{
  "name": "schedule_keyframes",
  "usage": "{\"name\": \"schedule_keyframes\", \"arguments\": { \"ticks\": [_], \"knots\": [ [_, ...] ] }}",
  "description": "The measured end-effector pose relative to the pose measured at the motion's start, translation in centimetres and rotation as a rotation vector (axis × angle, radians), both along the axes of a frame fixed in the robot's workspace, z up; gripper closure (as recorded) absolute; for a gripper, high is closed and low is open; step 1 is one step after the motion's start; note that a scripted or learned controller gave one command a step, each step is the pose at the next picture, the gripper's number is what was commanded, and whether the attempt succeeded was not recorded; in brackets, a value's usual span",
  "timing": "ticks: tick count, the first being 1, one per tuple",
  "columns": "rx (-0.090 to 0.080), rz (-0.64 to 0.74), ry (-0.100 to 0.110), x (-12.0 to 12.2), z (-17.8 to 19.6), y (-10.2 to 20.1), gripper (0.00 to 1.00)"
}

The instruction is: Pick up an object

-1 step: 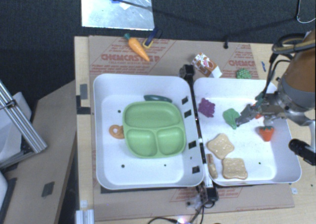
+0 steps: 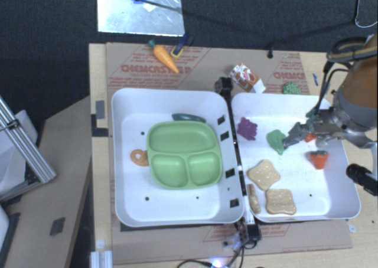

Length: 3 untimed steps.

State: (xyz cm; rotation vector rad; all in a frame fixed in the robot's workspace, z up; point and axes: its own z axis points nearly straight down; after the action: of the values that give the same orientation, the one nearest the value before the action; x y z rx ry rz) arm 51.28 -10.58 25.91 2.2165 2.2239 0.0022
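Toast [image 2: 280, 201] lies nearest us in the right bin [image 2: 339, 202]; cardboard and dark carpet surround both bins. From the right we see the arm [image 2: 359, 98] reach in, its gripper [image 2: 293, 137] low beside the green toy [image 2: 276, 140]; whether it grips we cannot tell.

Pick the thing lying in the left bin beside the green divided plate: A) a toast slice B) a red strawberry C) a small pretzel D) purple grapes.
C: the small pretzel lies just left of the green divided plate in the left bin.
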Motion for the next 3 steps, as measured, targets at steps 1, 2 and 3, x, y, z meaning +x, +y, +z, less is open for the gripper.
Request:
{"name": "schedule_keyframes", "arguments": {
  "ticks": [1, 2, 3],
  "knots": [
    [0.001, -0.002, 0.005, 0.2, -4.5, -0.7, 0.0],
    [0.002, -0.002, 0.007, -0.1, -10.8, -0.5, 0.0],
    [0.001, -0.003, 0.006, 0.2, -16.7, -1.2, 0.0]
  ]
}}
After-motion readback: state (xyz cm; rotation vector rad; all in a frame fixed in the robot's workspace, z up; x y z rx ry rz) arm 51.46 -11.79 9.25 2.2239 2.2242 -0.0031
